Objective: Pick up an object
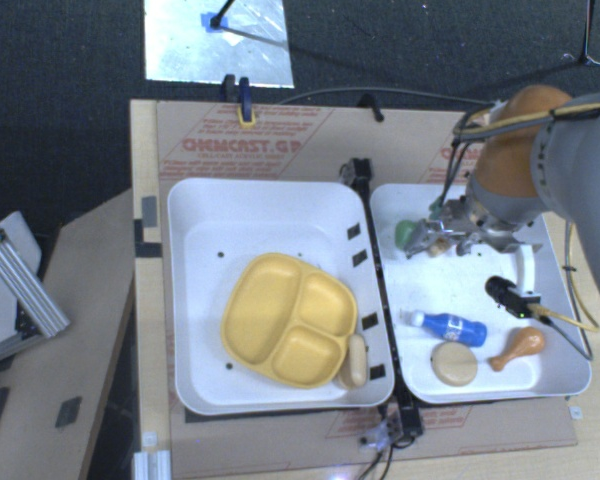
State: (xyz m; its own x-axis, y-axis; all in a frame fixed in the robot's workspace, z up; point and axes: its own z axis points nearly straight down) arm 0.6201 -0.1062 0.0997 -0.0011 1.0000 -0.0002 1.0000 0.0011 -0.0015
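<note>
We see the blue bottle [448, 326] lying in the right bin [560, 383], long axis crosswise, white cap toward the yellow tray [285, 318] in the left bin [210, 218]. Beyond the bottle, the gripper [435, 236] hovers by something green [407, 233], possibly touching; its grip we cannot tell.

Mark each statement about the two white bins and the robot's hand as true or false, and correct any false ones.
1. The yellow tray lies in the left bin. True.
2. The blue bottle stands upright. False: it lies on its side in the right bin.
3. The hand hangs over the left bin. False: it is over the right bin, by a green object.
4. A drumstick-shaped toy lies right of the bottle. True.
</note>
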